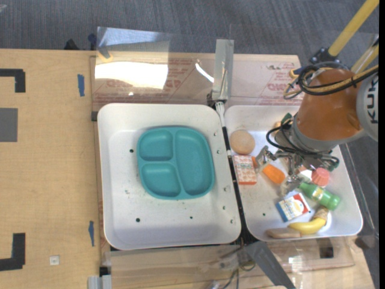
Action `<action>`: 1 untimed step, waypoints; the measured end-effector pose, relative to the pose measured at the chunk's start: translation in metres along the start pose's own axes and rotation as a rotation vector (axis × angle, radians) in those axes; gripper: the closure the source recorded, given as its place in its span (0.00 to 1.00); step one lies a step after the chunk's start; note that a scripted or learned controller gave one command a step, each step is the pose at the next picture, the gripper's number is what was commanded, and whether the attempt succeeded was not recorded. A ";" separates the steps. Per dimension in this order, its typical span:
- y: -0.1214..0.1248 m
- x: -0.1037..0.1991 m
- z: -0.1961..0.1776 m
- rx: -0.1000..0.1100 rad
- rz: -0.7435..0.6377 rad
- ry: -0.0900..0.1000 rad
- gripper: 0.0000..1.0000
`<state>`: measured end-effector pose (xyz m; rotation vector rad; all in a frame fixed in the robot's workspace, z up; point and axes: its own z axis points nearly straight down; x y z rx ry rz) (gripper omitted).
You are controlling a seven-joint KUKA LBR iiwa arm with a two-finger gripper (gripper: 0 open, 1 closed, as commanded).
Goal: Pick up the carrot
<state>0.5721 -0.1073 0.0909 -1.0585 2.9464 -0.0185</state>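
Observation:
The carrot [274, 174] is a short orange piece lying on the floor of the right bin [260, 218], left of centre. My gripper [289, 168] hangs low over that bin under the orange wrist band, just right of the carrot and very close to it. The wrist and its cables hide part of the bin behind the gripper. Whether anything touches the carrot I cannot make out.
Around the carrot lie a tan round item [242, 141], a red-and-white carton [245, 170], a pink piece [322, 177], a green bottle [320, 195], a blue-and-white carton [293, 208] and a banana [308, 225]. A teal divided plate [176, 161] sits in the left bin [114, 179].

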 end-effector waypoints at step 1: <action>0.001 -0.006 -0.013 0.003 -0.002 -0.013 1.00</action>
